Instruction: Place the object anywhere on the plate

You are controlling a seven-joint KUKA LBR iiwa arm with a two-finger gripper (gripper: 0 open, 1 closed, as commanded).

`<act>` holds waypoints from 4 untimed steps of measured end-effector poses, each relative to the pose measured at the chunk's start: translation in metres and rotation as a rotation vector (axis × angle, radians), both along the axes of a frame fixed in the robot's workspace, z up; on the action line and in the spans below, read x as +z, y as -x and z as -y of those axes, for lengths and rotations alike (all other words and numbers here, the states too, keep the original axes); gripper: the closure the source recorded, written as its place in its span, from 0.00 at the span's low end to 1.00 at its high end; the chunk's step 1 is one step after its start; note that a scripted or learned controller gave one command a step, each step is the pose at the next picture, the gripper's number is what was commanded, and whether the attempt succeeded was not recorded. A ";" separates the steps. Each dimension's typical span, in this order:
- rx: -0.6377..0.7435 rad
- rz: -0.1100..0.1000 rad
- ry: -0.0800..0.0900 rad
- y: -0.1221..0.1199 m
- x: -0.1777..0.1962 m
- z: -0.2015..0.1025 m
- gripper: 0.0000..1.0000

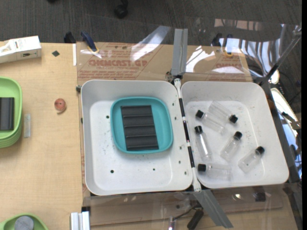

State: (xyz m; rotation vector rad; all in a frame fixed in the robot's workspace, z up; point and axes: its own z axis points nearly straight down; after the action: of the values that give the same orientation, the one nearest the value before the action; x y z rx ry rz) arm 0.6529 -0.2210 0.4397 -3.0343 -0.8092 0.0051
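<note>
Nearest of all, far down and to the left of the teal plate [164,128]: a bit of a green round thing with a grey top [24,223], cut off by the edge. Teal plate lying flat in the middle of the left white bin [96,171]. Right on top of the plate, in its middle: a black block with bumpy rows [139,126]. To the right of the plate, past the wall where the two bins meet: the right white bin [261,102]. Six little clear vials with black caps, all lying on their sides in that bin, well apart from the plate. Closest two to the plate: one vial [202,140] and one more [213,168] lower down by the near wall. A bit farther right of the plate: two vials [213,121] and [221,111] close together, then one [230,146] tilted. Farthest right of the plate: the last vial [250,159]. Behind the plate, under both bins: a brown sheet with red writing [124,61]. Left of the plate, on the wooden bench [43,176]: a small pink round thing [59,104]. Even farther left of the plate: a stack of green dishes [12,131] with something dark [5,114] on top. Up and far left of the plate: a white box [19,49].
</note>
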 end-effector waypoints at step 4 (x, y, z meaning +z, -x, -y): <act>-0.319 0.001 0.000 0.001 0.001 0.002 0.00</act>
State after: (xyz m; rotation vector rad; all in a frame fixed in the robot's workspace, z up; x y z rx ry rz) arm 0.6518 -0.2230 0.4405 -3.1241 -0.3168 0.0039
